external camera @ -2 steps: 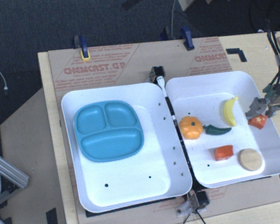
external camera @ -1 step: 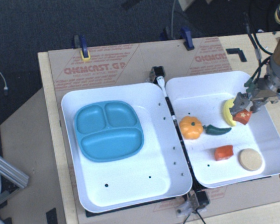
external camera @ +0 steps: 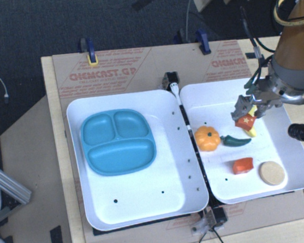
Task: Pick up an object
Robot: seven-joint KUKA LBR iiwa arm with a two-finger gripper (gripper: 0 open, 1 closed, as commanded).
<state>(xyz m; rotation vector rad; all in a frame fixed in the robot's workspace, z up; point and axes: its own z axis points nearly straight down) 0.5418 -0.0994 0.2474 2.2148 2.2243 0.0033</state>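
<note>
My gripper [external camera: 248, 114] reaches in from the right over the upper middle of the right bin [external camera: 291, 183]. A small red toy with yellow marks [external camera: 246, 123] sits between its fingertips, and the fingers are shut on it. Below and to the left in the same bin lie an orange pumpkin toy [external camera: 207, 138] and a dark green chilli [external camera: 236, 140]. A red block [external camera: 243, 165] and a round tan disc [external camera: 271, 173] lie nearer the front edge.
The left bin [external camera: 96, 207] holds a blue divided plate [external camera: 118, 140] in its upper left part. A black divider rail [external camera: 189, 135] runs between the bins. Clamps [external camera: 91, 51] stand at the board's far edge, and cables hang at the upper right.
</note>
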